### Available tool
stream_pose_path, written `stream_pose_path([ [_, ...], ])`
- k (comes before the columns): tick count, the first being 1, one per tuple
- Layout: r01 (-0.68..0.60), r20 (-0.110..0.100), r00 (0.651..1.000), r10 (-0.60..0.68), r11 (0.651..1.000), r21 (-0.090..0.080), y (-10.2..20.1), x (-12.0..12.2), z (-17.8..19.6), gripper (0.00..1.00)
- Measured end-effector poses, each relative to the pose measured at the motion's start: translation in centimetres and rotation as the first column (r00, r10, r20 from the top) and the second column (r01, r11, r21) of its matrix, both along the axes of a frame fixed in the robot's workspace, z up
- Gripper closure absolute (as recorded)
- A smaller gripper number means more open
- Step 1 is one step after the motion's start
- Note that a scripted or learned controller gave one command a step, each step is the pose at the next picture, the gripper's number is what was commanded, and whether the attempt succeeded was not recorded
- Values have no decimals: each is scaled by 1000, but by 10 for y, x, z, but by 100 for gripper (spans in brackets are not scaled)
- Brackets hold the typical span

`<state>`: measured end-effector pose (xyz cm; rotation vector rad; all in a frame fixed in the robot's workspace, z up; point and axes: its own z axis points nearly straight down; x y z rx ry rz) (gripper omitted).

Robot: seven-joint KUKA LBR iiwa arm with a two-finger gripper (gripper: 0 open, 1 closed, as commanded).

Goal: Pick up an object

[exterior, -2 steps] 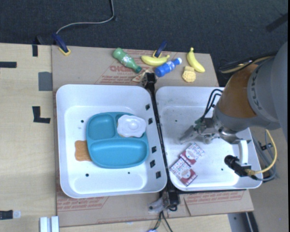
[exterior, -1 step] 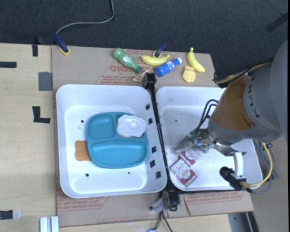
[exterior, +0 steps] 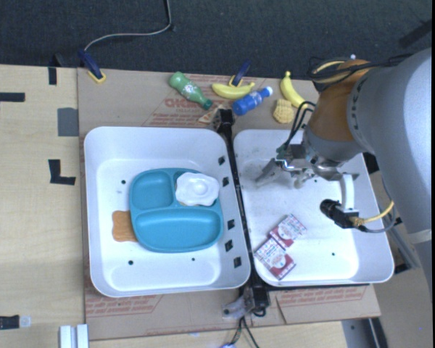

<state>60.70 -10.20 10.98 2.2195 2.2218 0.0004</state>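
The grey arm comes in from the right, its orange band above the wrist, and bends down over the upper part of the right bin (exterior: 362, 267). The gripper (exterior: 286, 174) hangs low over the bin floor, its fingers (exterior: 267, 172) spread apart and released, with nothing between them.

In the same bin, nearer the front edge, lie 2 small red and white packets (exterior: 279, 246) touching each other, apart from the gripper; their printing is too small to read.

The left bin (exterior: 101, 252) holds a blue divided plate (exterior: 175, 212) with a white fried egg (exterior: 196, 188) on its upper right compartment and a tan slice (exterior: 120, 227) tucked at its left edge.

On the surface behind the bins sit a green bottle (exterior: 190, 90), a blue bottle (exterior: 251, 101), 2 bananas (exterior: 233, 89) and a corn piece (exterior: 283, 111). Red lettering on the cardboard there is illegible
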Motion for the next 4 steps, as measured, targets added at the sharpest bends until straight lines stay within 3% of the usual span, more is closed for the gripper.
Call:
stream_pose_path([
  [1, 1, 2, 1000, -1, 1000, 0, -5, -53, -24, 0],
  [2, 1, 5, 1000, -1, 1000, -2, 1, -101, -23, 0],
  [3, 2, 7, 1000, -2, 1000, -4, 0, -101, -14, 100],
  [4, 3, 6, 1000, -3, 1000, -4, 0, -101, -14, 0],
])
